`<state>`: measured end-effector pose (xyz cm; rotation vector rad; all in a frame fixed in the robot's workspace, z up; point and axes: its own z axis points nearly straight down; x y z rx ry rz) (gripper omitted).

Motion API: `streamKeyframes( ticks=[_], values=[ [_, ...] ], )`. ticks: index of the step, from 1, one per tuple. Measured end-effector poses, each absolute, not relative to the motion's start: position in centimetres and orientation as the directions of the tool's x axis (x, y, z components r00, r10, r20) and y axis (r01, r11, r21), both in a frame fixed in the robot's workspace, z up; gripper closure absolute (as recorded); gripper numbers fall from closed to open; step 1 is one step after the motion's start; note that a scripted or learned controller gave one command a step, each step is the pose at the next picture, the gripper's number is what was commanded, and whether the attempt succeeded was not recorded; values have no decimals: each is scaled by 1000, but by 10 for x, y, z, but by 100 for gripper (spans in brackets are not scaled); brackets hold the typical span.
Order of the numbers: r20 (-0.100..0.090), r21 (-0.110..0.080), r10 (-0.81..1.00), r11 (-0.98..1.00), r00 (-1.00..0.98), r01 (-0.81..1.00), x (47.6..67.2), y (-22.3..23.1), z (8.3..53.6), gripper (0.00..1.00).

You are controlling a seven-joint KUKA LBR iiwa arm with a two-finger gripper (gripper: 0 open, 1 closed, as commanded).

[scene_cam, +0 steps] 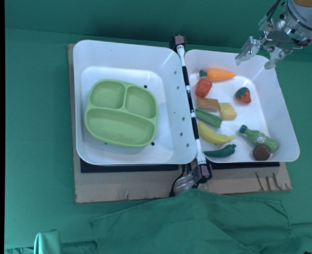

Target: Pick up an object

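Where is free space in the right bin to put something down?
In the right bin, bare floor lies between the strawberry and the green bottle, and right of the carrot. The left side, from red pepper to banana, is crowded.

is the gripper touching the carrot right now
Apart. In the camera view the gripper hangs open over the right bin's far rim, with bare white bin floor between it and the carrot.

Green cloth [34, 115] over bench
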<state>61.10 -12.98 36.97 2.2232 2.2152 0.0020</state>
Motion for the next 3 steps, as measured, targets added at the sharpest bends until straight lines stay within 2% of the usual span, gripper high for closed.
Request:
streamKeyframes(
  ticks=[1,2,3],
  values=[
    [-1,3,1000,-4,4,1000,611,-130,370,0],
    [-4,6,1000,-2,2,1000,665,-138,323,0],
    [-4,6,1000,-3,3,1000,664,-138,326,0]
  ],
)
